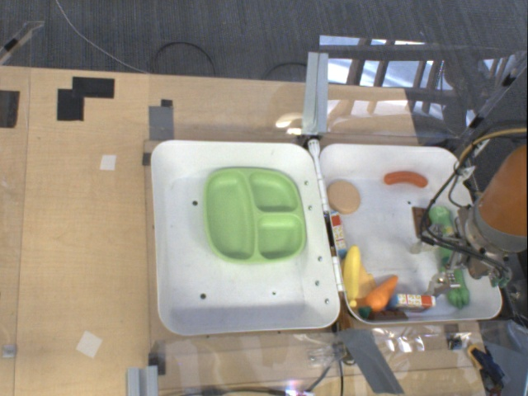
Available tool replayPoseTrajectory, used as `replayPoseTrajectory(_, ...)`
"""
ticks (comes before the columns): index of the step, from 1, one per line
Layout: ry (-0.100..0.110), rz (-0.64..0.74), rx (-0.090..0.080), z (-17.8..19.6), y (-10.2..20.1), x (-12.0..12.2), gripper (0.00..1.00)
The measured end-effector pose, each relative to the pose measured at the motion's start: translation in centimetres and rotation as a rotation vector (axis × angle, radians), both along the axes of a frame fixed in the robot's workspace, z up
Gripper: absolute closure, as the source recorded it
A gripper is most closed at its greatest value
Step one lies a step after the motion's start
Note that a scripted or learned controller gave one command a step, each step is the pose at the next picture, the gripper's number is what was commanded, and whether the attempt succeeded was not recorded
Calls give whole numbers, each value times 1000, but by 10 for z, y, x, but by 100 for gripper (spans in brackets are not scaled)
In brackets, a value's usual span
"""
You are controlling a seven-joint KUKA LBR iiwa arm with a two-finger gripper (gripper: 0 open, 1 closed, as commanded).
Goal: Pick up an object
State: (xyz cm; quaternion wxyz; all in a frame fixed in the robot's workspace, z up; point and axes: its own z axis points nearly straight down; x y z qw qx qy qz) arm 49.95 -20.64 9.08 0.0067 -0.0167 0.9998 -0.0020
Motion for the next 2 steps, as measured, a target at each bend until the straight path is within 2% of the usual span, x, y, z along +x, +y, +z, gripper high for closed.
replayPoseTrajectory(1, -8, 132, -5, 0, 2, -3, 0)
replayPoseTrajectory(2, -7, 293, -8, 0, 0, -2, 0)
